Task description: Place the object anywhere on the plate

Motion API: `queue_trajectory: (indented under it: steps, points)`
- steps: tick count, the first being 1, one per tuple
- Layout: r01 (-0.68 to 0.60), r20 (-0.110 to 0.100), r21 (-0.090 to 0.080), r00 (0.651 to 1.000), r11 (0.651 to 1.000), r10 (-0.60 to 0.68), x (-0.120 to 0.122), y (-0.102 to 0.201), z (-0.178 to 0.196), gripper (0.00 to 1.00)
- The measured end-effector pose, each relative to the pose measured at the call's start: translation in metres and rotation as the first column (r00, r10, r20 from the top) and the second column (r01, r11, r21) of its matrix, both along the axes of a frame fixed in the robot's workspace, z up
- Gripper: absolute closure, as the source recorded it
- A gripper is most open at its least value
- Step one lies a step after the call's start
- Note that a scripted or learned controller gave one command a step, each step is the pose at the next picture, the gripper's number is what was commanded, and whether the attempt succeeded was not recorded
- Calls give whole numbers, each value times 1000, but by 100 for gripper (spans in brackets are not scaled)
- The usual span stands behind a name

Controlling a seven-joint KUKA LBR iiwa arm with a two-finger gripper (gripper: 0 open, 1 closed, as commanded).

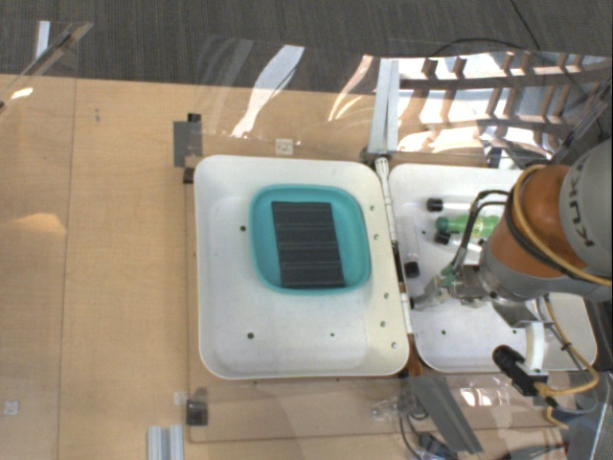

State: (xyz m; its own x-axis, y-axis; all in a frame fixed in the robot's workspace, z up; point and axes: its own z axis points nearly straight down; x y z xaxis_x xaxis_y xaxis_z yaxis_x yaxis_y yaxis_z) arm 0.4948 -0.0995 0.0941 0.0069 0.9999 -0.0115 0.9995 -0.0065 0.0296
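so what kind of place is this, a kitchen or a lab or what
Most likely a robotics lab or test cell, not a kitchen: a robot arm works over two white bins on a wooden bench, with loose cables and clear guard panels around.

Bright, sharp view — window glare across the bench (pixel 115 257).

The plate (pixel 308 239) lies open from above; the arm (pixel 546 238) crowds the right bin (pixel 450 343).
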Motion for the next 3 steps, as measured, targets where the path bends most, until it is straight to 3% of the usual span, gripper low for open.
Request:
queue_trajectory:
  steps: [1, 2, 3]
  points:
    - [-187, -5, 0, 982, 982, 187, 0, -75, 0, 0]
    - [-236, -5, -4, 972, 972, 236, 0, -74, 0, 0]
    - [-386, -23, 6, 922, 922, 386, -5, -107, 74, 0]
